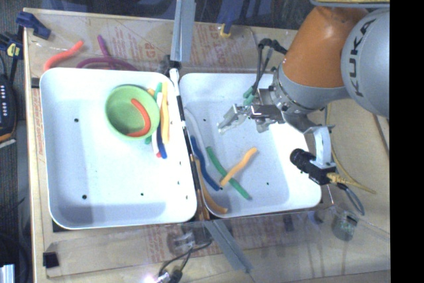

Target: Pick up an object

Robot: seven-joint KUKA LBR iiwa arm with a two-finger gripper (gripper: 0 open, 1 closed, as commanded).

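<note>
Camera view, looking down at a slant: an orange stick point(239, 166) lies in the right bin point(301, 192), its long axis running from lower left to upper right. It crosses a green stick point(226, 173) that runs the other way, and a dark blue strip point(201, 166) lies just beside them near the bin's left wall. The tool point(228, 119) hangs above the upper middle of this bin with its metal fingers spread wide and nothing between them. The orange stick lies below and slightly right of the tool in this view, near but apart from it. The grey arm with its orange band point(318, 50) reaches in from the right. The left bin point(79, 195) holds a green bowl point(131, 111) with an orange curved piece inside and a few coloured sticks leaning at its right. Both white bins sit side by side on a pale bench point(132, 36), with dark carpet beyond.
</note>
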